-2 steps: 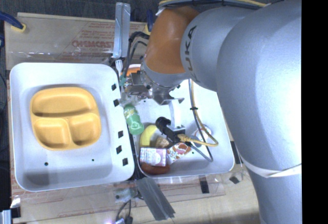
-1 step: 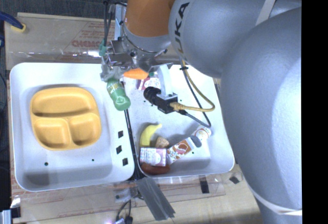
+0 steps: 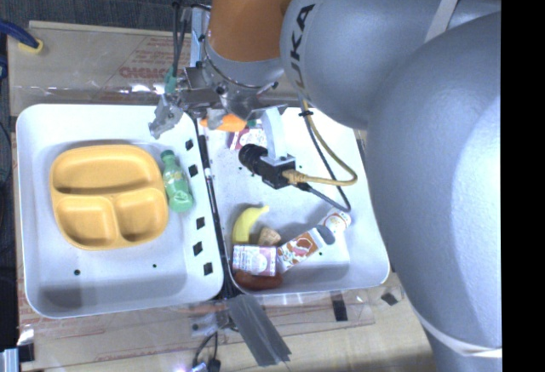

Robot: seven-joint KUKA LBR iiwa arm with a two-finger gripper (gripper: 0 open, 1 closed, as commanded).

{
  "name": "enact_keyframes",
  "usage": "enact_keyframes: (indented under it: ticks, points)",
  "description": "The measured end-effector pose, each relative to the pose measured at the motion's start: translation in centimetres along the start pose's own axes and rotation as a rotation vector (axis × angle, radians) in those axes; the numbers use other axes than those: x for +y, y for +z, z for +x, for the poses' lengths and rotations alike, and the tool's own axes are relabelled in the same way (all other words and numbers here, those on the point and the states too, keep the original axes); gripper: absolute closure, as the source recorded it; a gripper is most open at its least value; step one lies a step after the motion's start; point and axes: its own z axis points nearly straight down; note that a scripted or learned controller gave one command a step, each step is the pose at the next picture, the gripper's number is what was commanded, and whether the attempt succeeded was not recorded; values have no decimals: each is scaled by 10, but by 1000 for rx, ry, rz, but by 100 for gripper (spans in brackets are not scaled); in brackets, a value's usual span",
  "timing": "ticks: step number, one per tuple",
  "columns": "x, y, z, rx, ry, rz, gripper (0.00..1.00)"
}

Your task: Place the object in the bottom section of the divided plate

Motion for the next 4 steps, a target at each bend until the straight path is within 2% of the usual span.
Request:
enact_keyframes:
  ticks: [1, 2, 3, 4]
  points:
    - [-86, -83, 48, 0, -156, -2, 0]
    - [-39, -30, 99, -2, -187, 4, 0]
    - [25, 13, 101, -2, -438, -1, 0]
    - [-60, -12, 119, -1, -477, 0, 0]
